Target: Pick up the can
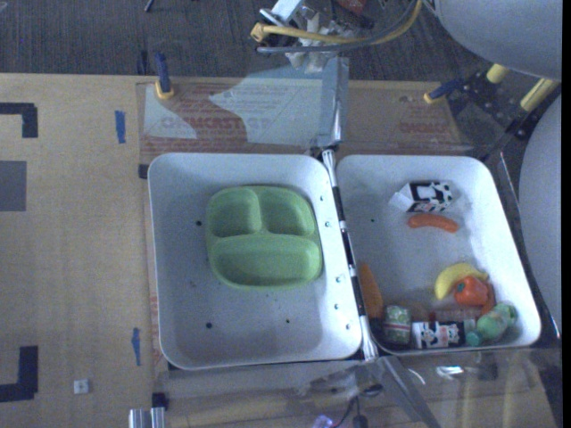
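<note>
The can (397,321) is small, with a greenish label. It stands in the near left corner of the right bin (500,199), pressed among other items. My gripper (299,34) hangs well beyond the bins' far edge, above the bench top, with yellow cables looped around it. It is far from the can and nothing is visible in it. The grey arm (500,12) fills the top right corner.
A green divided plate (264,236) lies in the left bin (178,328). The right bin also holds a cow-patterned carton (429,195), an orange sausage-like piece (434,224), a banana (455,276), an orange fruit (472,292), a green item (500,320), a carrot (370,291) and a cow-patterned item (437,334) beside the can.
</note>
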`<action>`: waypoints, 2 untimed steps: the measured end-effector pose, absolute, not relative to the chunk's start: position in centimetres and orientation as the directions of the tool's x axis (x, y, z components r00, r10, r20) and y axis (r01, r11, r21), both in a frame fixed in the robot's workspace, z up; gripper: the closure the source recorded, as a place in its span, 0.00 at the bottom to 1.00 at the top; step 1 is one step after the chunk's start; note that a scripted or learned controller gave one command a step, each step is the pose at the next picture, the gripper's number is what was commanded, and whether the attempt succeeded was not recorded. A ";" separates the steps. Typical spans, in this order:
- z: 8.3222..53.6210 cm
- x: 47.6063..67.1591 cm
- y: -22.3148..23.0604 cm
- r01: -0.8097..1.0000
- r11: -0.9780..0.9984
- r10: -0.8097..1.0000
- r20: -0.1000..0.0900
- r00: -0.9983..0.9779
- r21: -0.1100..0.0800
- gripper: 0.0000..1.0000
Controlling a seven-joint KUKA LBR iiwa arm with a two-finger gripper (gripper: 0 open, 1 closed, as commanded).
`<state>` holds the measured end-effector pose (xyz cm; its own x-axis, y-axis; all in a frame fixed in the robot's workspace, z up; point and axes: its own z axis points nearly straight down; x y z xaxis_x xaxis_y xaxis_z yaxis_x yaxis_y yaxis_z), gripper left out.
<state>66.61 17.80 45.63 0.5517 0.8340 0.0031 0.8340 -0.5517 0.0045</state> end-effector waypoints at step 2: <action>47.7 66.6 18.3 0.840 -0.543 0.840 0.005 0.543 0.008 1.00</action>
